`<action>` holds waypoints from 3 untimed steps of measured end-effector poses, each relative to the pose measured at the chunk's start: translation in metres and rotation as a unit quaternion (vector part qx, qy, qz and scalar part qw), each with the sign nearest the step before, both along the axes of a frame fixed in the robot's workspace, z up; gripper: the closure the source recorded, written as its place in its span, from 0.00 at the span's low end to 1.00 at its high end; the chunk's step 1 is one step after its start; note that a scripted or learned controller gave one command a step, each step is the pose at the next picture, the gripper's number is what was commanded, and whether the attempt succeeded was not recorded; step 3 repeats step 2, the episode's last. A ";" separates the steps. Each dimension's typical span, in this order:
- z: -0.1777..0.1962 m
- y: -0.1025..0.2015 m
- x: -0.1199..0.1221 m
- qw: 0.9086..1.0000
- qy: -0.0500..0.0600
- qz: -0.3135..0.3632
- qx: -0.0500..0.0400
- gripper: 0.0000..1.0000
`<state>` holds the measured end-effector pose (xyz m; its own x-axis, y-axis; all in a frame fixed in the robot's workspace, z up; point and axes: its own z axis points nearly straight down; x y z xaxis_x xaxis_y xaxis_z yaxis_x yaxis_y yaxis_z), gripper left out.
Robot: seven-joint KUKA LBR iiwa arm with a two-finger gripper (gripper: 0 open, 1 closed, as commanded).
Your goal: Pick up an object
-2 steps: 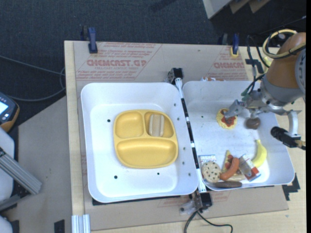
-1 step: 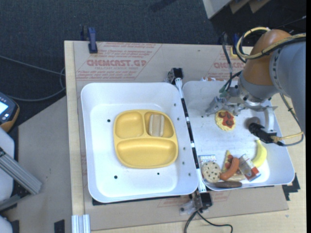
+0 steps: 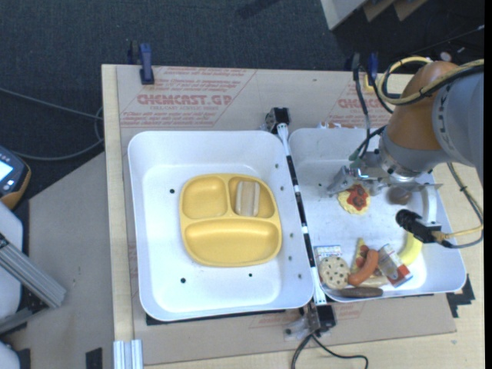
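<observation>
Whether the metal two-finger gripper (image 3: 355,177) is open I cannot tell; it hangs just above a small yellow-and-red toy food piece (image 3: 356,199) in the right white bin (image 3: 323,146), toy foods (image 3: 369,266) crowding the near rim.

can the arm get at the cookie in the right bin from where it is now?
Probably yes. The cookie lies uncovered near the right bin's front-left corner, with a hot dog just beside it. The gripper hangs farther back over the same bin, nothing between.
</observation>
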<state>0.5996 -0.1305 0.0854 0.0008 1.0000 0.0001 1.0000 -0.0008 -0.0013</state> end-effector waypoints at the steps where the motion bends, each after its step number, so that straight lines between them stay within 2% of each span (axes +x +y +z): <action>1: 0.013 -0.001 0.003 1.000 -0.004 0.000 -0.001 1.00; 2: 0.105 0.089 -0.027 1.000 -0.004 0.005 0.001 1.00; 3: 0.105 0.089 -0.027 1.000 -0.004 0.005 0.001 1.00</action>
